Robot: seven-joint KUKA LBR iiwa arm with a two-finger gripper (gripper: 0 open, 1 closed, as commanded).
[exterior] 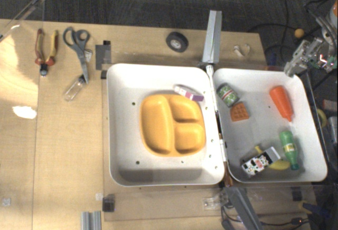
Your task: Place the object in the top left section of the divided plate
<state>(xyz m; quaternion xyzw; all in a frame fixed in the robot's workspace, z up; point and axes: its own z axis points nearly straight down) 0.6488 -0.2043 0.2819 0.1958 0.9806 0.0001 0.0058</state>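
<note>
Single fixed camera, mounted above surface (63,160), looking down at slant. Far edge of surface toward 12 o'clock, dark carpet beyond it; near edge toward 6 o'clock. Moderate distance: both white bins fit whole in frame. Left bin (124,171) sits centre, holding yellow divided plate (171,123); right bin (311,165) lies toward 3 o'clock. Scissors (79,52) and pliers (45,49) at about 10 o'clock. Arm's pincer (303,60) enters near 2 o'clock.

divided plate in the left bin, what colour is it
Yellow; the divided plate shows best in the camera view.
</note>
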